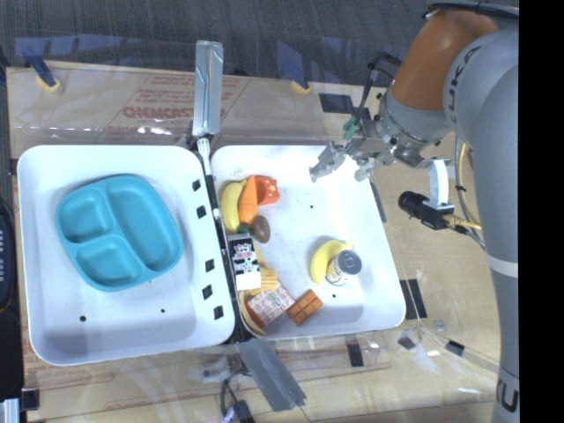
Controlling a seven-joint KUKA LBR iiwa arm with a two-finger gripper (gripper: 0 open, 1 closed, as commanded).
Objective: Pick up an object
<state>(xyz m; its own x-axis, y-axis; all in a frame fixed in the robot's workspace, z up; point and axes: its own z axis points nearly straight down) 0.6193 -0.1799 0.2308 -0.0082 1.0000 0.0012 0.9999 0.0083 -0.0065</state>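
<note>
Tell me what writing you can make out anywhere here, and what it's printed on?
"CHEMCAS...": red letters, faint and mirrored-looking, on the clear sheet behind the left bin; the rest is blurred.
Smaller red lines above it: too blurred to read.
Black-and-white card in the right bin: print too small to read.
Red-and-white packet: print too small to read.
Can lid: no readable marking.
</note>
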